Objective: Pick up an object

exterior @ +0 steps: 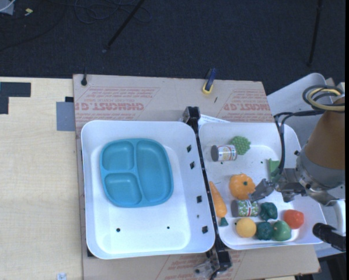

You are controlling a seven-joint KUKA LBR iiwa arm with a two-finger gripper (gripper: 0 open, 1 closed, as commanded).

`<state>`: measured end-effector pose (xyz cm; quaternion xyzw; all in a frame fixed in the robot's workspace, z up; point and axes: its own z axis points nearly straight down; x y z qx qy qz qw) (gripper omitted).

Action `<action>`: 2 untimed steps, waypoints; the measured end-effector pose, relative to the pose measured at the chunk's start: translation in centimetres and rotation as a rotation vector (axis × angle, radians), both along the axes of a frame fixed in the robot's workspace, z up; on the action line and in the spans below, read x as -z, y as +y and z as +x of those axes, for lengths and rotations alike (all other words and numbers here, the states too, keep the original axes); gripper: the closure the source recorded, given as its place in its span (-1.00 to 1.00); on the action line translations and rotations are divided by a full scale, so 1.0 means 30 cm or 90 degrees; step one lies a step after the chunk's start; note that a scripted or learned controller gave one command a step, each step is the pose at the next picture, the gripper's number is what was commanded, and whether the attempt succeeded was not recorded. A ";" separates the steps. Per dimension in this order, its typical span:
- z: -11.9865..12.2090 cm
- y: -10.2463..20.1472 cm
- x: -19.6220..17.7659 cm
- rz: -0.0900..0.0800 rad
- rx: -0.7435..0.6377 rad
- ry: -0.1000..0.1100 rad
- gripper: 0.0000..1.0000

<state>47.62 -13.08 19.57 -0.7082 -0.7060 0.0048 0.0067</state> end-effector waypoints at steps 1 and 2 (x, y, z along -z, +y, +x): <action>0.010 -0.001 -0.023 -0.002 -0.002 -0.009 -1.00; -0.016 -0.019 0.142 0.000 -0.002 -0.006 -1.00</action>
